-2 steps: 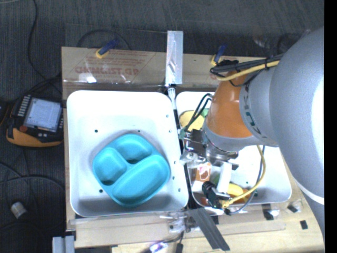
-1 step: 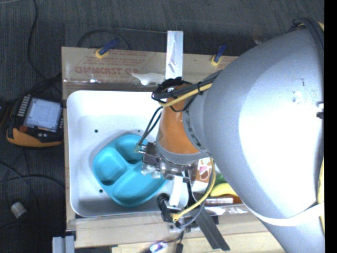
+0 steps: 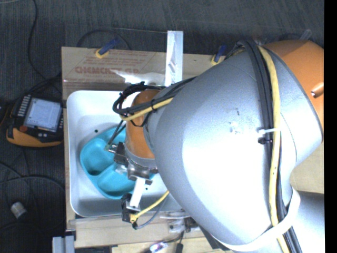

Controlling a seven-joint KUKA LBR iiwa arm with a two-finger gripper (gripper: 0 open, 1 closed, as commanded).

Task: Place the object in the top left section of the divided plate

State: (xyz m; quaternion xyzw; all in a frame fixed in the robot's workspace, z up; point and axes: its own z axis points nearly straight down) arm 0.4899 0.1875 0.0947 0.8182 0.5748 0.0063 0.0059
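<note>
Hovering low over the turquoise plastic divided plate, the two-finger gripper sits under the grey arm's orange-banded wrist, which hides it from above. I cannot tell whether the gripper is open or closed, or whether it carries the object. The wrist covers the spot where the object would be.

The plate lies in the shallow white plastic bin, toward 7 o'clock from the bin's middle. Its 3 o'clock side runs under the wrist. Two hollows are visible, one at the plate's 9 o'clock and one at its 6 o'clock, with a raised ridge between them.

The main risk, as I judge it, is a release into the wrong hollow. The gripper looks to stand nearer the plate's 3 o'clock edge than its 10 o'clock corner, so an object let go here could land on a ridge and roll into a neighbouring section. The plate is light and sits loose on the smooth bin floor, so a descent that clips its rim could push or tip it toward the bin wall at 9 o'clock. If the grasp failed, the release would deliver nothing.
</note>
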